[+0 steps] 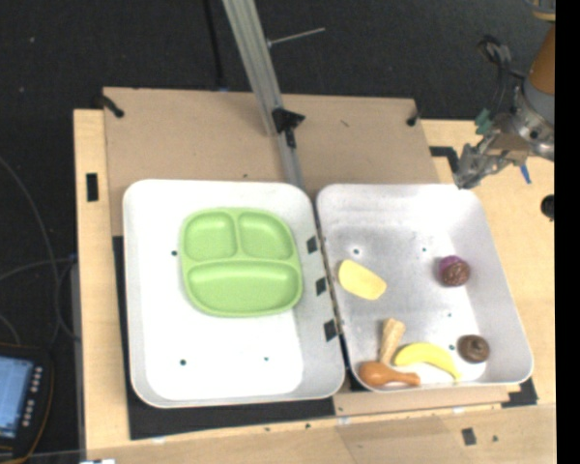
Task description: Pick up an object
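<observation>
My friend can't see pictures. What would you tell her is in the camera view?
Two white bins sit side by side on a bench: the left bin holds a green divided plate, and the right bin holds toy food, including a banana, a yellow piece, a purple ball and a brown donut. The gripper hangs beyond the right bin's far corner.

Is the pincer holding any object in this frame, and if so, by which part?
Nothing is held. The pincer sits beyond the right bin's far right corner, apart from the food items lying inside it.
</observation>
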`<state>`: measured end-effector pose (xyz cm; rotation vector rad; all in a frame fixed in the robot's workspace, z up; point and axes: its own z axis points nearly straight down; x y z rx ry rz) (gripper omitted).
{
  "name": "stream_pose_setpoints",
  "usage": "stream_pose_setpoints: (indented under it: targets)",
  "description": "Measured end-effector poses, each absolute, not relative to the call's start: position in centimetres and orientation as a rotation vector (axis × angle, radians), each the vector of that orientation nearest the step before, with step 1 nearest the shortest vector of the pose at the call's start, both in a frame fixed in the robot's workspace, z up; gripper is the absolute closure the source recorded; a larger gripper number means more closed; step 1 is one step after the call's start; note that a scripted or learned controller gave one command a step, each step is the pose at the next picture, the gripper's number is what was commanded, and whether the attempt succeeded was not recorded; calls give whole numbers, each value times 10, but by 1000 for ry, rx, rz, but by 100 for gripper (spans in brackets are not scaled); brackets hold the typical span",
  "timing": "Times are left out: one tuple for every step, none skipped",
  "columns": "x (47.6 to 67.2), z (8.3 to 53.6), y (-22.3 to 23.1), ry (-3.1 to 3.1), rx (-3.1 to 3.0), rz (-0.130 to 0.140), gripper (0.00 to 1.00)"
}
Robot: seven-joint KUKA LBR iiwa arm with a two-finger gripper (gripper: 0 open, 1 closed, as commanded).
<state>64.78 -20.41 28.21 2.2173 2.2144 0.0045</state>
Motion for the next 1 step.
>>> stream_pose_setpoints:
  targets:
    - [640, 281, -146, 2228, 2214, 2, 100]
